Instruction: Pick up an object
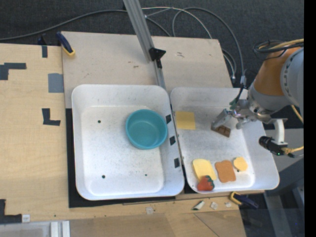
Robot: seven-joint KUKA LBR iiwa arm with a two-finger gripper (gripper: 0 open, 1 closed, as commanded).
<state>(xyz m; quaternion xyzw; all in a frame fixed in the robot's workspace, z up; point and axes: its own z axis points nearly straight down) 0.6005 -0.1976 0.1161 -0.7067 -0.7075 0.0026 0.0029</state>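
Note:
My gripper (pixel 221 125) hangs low over the right bin (pixel 261 181), in its upper middle. A small dark brown block (pixel 223 131) lies right at the gripper's tip, touching or nearly touching it. A flat yellow square (pixel 185 120) rests to the left near the bin's wall. Along the bin's front lie a pale yellow piece (pixel 202 167), an orange slice (pixel 225 171), a small round yellow piece (pixel 240 164) and a red strawberry-like piece (pixel 206 183). A teal bowl (pixel 146 128) sits upright in the left bin (pixel 89 181).
A slanted metal pole (pixel 142 26) crosses the back and ends at the seam between the bins. Cables (pixel 207 16) loop behind the right bin. A blue and yellow clamp (pixel 65 43) lies at the bench's back left corner.

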